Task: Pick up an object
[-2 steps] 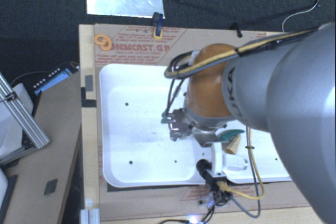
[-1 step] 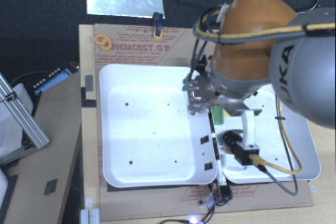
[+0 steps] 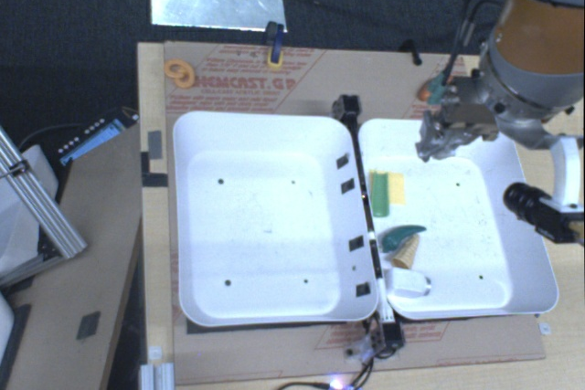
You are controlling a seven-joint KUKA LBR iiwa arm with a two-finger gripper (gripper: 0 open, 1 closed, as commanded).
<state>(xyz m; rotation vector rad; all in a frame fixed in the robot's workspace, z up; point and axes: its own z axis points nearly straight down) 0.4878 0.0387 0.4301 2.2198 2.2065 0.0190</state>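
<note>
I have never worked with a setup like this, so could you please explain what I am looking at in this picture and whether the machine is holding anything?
This is one picture from a fixed camera above a bench, looking down at a slant. The big grey and orange shape at the upper right is a robot arm; the metal part at its end is its gripper, which hangs over the far edge of the right bin. Nothing is visible between its fingers.

Two shallow white bins sit side by side. The right bin holds a green and yellow sponge, a teal object, a tan piece touching it, and a white object, all near the bin's left wall. The left bin lies beside it.
</note>
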